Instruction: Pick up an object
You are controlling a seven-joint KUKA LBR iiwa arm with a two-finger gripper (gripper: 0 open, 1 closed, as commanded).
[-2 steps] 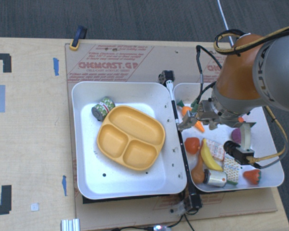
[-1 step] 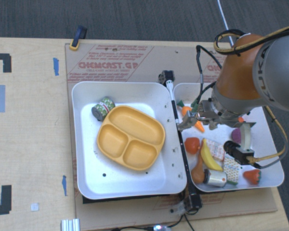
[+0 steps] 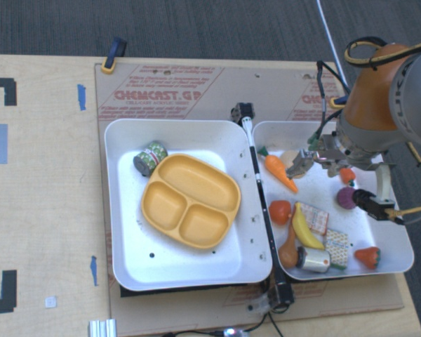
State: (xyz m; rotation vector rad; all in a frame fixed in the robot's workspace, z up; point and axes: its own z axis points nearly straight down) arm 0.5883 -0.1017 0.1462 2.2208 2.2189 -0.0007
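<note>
Beside the tapered orange carrot (image 3: 281, 173), a curved, glossy yellow banana (image 3: 305, 230)

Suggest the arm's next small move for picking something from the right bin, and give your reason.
Probably lower the gripper a little toward the carrot. It hangs above the right bin, close beside the carrot, which lies apart from the crowded toys nearer the front.
</note>
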